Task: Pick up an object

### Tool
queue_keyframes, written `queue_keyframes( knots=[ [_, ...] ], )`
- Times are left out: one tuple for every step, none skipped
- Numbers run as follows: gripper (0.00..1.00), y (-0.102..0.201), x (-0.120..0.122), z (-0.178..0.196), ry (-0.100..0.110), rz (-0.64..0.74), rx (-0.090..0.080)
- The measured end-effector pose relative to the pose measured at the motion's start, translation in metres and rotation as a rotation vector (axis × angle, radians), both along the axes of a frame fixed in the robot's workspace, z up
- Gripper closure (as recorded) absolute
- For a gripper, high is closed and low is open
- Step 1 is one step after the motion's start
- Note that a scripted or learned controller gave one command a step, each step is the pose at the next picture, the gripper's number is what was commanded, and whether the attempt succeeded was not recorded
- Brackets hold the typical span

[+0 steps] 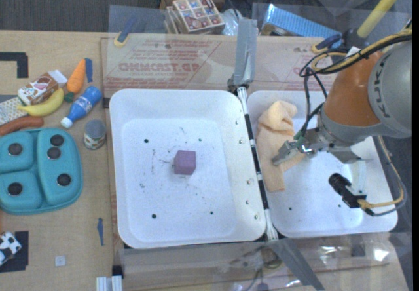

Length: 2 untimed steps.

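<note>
Over in the left bin point(131, 109) there's just a small purple cube point(184, 162) sitting near the middle, well away from the action. The right bin point(327, 224) has a tan cloth point(277, 127) bunched against its left wall, and the gripper point(283, 153) is right down on it. Can't really tell if the fingers are open or pinched on fabric. Likely fail: soft cloth, so it could nip a thin fold that slides out on the lift, or drag it against the wall.
</note>
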State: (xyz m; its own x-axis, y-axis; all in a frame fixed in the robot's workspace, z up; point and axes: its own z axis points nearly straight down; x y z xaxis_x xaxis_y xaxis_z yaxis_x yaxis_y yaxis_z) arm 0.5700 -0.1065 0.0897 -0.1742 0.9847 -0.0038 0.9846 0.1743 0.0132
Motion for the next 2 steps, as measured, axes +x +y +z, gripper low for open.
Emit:
queue_keyframes(
  knots=[
    [0.00, -0.002, 0.031, 0.000, 0.003, -0.055, 0.001],
    [0.00, 0.000, 0.062, -0.001, 0.004, 0.058, -0.002]
  ],
)
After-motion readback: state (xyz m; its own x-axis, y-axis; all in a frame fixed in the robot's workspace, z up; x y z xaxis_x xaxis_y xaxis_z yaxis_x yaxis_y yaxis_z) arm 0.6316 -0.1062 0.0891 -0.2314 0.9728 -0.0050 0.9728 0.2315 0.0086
